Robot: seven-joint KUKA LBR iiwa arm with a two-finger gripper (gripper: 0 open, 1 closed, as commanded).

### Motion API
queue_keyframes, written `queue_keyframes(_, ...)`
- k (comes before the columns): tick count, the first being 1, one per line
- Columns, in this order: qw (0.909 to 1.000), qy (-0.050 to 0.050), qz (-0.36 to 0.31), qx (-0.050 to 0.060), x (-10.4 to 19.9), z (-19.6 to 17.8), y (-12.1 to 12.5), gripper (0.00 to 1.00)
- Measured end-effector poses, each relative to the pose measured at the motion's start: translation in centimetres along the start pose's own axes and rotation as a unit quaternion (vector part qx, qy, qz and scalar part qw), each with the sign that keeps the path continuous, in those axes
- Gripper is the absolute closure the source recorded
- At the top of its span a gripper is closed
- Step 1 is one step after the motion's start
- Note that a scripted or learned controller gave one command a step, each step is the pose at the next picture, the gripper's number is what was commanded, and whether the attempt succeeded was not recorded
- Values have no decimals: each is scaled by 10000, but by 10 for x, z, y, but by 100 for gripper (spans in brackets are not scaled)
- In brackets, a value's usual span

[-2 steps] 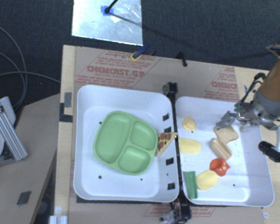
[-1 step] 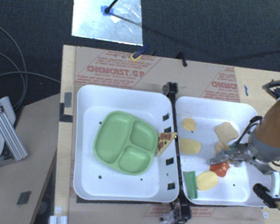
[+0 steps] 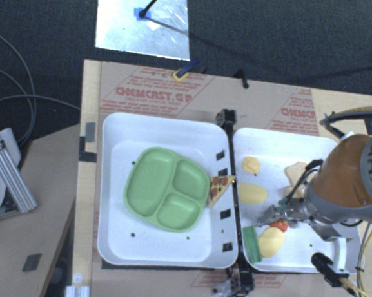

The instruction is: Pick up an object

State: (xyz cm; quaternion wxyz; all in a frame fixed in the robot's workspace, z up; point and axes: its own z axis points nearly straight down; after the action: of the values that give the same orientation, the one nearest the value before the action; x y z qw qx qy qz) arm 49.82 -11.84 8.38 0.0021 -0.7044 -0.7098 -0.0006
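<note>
Over the right bin [image 3: 283, 141] the claw [image 3: 276, 217] sits low among the toy foods, just above a pale yellow piece [image 3: 271, 242] beside a green one [image 3: 251, 244], its grip impossible to tell from here.

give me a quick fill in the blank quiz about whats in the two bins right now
1. The green divided plate lies in the ____ bin.
2. The plate has ____ compartments.
3. The pizza slice toy lies against the plate's ____ edge, beside the divider between the bins.
4. The hand hovers over the ____ bin, close to a yellow pear-shaped toy.

Missing words: left; three; right; right
</note>
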Motion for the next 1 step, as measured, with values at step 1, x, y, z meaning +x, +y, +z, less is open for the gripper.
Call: queue_keyframes(1,10000,-15,19,-31,-4,-12,2,100)
